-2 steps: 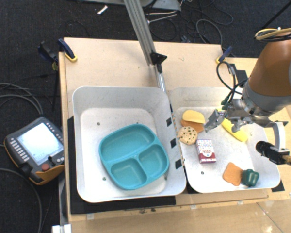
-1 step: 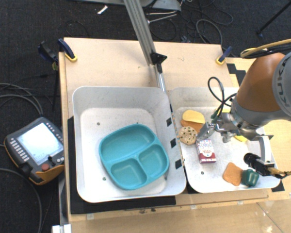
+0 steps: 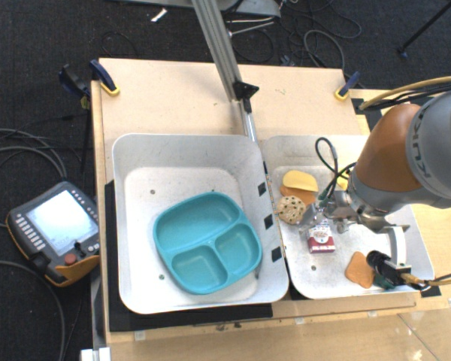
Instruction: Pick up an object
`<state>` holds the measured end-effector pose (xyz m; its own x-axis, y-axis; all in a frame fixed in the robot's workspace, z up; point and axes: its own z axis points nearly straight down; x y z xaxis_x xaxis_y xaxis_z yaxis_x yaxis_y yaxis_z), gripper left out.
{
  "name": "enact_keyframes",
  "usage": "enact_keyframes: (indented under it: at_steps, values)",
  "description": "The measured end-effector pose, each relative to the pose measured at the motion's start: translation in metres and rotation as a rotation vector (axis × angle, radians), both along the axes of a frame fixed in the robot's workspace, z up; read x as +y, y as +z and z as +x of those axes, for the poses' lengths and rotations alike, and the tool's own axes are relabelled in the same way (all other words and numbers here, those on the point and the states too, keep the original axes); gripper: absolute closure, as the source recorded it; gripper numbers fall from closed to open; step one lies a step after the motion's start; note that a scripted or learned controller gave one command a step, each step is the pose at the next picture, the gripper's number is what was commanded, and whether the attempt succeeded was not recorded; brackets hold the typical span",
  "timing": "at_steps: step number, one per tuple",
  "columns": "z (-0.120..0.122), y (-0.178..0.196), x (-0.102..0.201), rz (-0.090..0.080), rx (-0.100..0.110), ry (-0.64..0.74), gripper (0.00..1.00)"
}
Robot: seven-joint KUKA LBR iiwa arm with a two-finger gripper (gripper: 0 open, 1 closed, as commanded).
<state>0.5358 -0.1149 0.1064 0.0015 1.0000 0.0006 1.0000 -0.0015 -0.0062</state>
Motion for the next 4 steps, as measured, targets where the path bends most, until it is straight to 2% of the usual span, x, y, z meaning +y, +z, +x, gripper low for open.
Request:
enact_keyframes:
  at_steps: [1, 2, 4]
  values:
    - [0.002, 0.014, 0.000, 0.000, -0.006, 0.000, 1.00]
    - [-0.007, 0.063, 0.001, -0.001, -0.010, 0.003, 1.00]
    - [0.002, 0.160, 0.000, -0.002, -0.012, 0.005, 1.00]
